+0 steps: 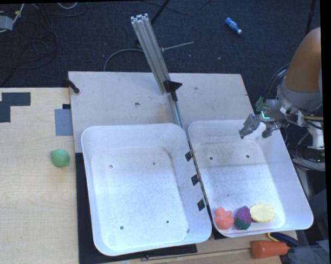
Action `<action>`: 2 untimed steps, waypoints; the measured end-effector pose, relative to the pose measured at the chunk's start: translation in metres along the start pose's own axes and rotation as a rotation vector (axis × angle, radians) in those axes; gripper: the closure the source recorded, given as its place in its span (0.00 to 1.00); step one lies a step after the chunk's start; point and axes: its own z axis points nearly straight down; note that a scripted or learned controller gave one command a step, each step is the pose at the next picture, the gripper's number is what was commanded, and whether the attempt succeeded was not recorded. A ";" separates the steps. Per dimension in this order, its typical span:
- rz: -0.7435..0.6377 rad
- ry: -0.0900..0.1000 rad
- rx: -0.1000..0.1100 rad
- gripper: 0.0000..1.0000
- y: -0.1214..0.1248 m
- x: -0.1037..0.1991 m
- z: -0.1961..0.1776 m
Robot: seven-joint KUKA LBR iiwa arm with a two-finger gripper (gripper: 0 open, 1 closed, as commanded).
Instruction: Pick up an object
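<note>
Three small toys lie together at the near end of the right bin (275,168): an orange-red lumpy piece (223,218), a purple grape-like piece with a green base (243,217), and a yellow round piece (262,212). My gripper (256,128) hangs over the far right corner of that bin, well away from the toys. Its two grey fingers are spread apart with nothing between them.
The left bin (96,158) sits beside the right one, joined by black clips (195,179). A slanted metal rail (154,50) rises behind the bins. A green ball (60,158) rests on the wooden bench at left. An orange object (270,248) lies below the right bin.
</note>
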 end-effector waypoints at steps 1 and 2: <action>0.000 0.000 0.000 0.00 0.000 0.000 0.000; 0.000 0.001 0.005 0.00 -0.007 0.002 0.061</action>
